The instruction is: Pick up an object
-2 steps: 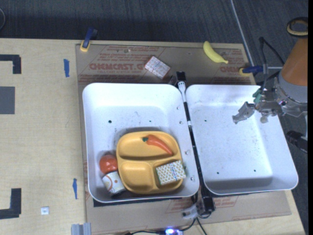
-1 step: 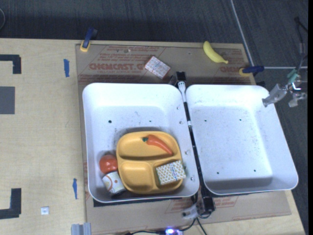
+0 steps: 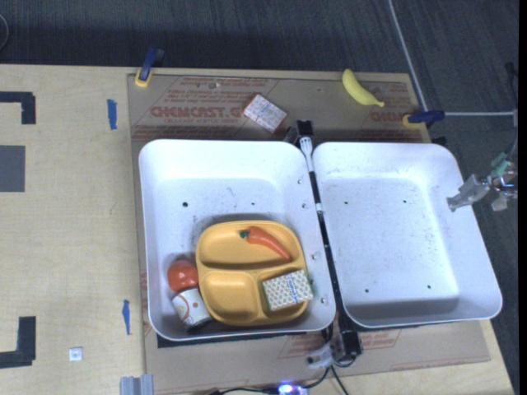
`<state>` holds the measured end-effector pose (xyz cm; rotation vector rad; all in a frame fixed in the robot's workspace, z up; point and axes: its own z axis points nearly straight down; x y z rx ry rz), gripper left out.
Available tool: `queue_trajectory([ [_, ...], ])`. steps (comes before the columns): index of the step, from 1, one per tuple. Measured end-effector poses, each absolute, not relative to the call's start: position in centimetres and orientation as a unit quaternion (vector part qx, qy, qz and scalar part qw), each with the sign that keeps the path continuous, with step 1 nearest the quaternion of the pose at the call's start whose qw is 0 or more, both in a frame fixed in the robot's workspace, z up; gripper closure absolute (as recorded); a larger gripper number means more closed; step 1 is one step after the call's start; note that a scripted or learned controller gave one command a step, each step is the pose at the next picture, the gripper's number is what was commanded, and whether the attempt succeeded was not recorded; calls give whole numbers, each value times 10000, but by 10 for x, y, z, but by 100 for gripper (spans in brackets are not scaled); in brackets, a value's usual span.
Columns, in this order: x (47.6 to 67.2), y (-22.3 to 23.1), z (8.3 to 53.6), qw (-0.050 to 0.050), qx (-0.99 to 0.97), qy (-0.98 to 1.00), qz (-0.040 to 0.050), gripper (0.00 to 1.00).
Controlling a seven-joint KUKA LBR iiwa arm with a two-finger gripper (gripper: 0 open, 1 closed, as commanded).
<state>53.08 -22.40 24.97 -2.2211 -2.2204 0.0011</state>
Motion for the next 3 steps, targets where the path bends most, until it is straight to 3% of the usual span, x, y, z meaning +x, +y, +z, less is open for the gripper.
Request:
queue_trajectory([
  [1, 491, -224, 253, 7, -7073, -7069, 0, 0],
  [2, 480, -224, 243, 4, -7071, -7071, -1, 0],
  [3, 481, -224, 254, -17, -7068, -7074, -9, 100],
])
